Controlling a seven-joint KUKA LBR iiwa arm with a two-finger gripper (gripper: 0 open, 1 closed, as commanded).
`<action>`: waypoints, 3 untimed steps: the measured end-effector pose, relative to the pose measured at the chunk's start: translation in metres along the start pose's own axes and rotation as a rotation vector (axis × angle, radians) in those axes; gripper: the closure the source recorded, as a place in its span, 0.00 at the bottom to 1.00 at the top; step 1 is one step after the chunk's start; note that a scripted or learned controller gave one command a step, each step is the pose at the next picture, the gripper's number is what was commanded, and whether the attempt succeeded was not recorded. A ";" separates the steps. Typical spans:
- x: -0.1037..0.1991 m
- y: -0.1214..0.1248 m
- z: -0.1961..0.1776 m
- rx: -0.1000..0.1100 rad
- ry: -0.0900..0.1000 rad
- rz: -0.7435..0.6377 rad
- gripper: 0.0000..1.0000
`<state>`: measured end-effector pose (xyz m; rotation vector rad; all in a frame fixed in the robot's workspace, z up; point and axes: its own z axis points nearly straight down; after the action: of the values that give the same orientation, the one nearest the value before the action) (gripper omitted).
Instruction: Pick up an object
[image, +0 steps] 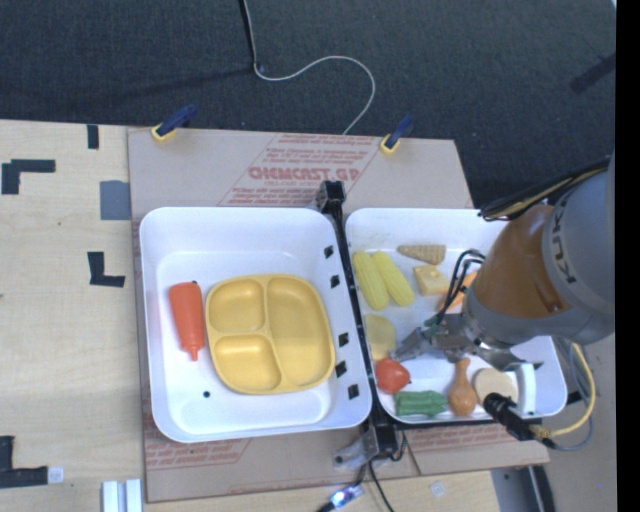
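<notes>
The task names no single thing, so the likeliest candidates are the toy foods crowded in the right bin (560, 375). A red tomato (392, 376) lies near that bin's front left corner, with a green vegetable (420, 403) just beside it along the front wall and a brown drumstick (461, 390) next to that. Two corn cobs (384, 279) sit against the left wall, a pale round piece (380, 330) lies between them and the tomato, and a cheese wedge (431, 280) and a pale cob (420, 253) lie toward the back.

The gripper (418, 340) hangs low over the middle of this bin, its dark fingers pointing toward the pale piece and the tomato. They seem parted a little, with nothing between them.

The left bin (160, 250) carries a yellow divided plate (270, 332) in its middle and an orange carrot (186, 318) beside the plate's left edge.

The risk I judge greatest is crowding: closing here could pinch two items at once, or push the round tomato against the wall so it rolls out of the fingers.
</notes>
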<state>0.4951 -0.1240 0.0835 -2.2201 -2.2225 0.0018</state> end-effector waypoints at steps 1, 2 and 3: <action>0.000 0.000 -0.011 0.000 0.000 0.001 1.00; 0.000 0.004 -0.053 -0.002 0.001 0.000 1.00; -0.001 0.000 -0.096 -0.003 0.000 0.000 1.00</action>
<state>0.4949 -0.1253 0.1797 -2.2216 -2.2235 -0.0014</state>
